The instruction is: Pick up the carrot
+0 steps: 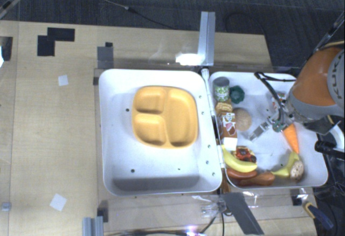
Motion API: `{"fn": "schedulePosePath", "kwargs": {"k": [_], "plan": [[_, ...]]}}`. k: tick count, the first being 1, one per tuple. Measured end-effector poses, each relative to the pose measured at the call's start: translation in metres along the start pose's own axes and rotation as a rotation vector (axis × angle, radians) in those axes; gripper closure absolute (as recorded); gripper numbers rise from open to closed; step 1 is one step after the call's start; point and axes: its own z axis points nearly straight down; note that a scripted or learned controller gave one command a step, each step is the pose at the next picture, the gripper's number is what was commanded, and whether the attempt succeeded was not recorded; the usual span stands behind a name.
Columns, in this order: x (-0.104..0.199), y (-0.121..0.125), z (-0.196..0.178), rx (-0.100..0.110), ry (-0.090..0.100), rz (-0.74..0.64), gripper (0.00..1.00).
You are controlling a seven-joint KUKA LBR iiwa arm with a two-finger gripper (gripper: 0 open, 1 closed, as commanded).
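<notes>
The carrot (291, 139) is an orange wedge lying near the right wall of the right bin (318, 178), its tip pointing toward the front. My gripper (273, 122) hangs just left of the carrot's thick end, below the grey wrist and the orange band (322, 81). It is close to the carrot, and I cannot tell whether it touches it. Nothing is lifted off the bin floor.
The right bin also holds a can (221, 89), a dark green piece (236, 94), a tan round item (243, 119), a banana (237, 160), a sausage (250, 178) and a second banana (287, 168). In the left bin (116, 165) lies a yellow compartment tray (164, 116).
</notes>
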Motion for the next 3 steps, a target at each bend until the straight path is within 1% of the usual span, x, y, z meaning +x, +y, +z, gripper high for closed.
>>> {"fn": "schedulePosePath", "kwargs": {"k": [1, 2, 3], "plan": [[-0.001, 0.003, -0.013, -0.006, -0.006, -0.009, 1.00], [0.015, 0.030, -0.086, 0.001, 0.001, 0.234, 1.00], [0.028, -0.067, -0.005, 0.007, 0.003, 0.301, 1.00]]}}
